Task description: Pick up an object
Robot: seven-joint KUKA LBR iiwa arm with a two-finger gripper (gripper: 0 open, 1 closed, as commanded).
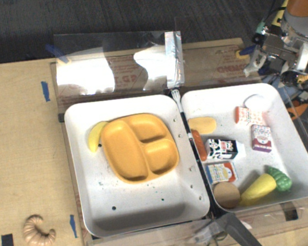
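**Hanging off the far right corner, nothing in my grasp**

Nearest the camera, on the bare bench at the left, a croissant point(39, 230) is lying by itself. In the right bin point(299, 145), along its near edge, a brown ball point(227, 194) is sitting just beside a yellow corn cob point(263, 185). Further in, a black-and-white carton point(221, 149) is lying next to a sausage point(199, 144), with a small bread roll point(202, 124) and two small red-and-white cartons point(261, 137) beyond. The left bin point(92, 206) is carrying an orange divided tray point(140, 146), which is overlapping a banana point(95, 136). Farthest off, my gripper point(272, 56) is hovering outside the right bin's far right corner; its state I cannot tell, the view being cluttered there.
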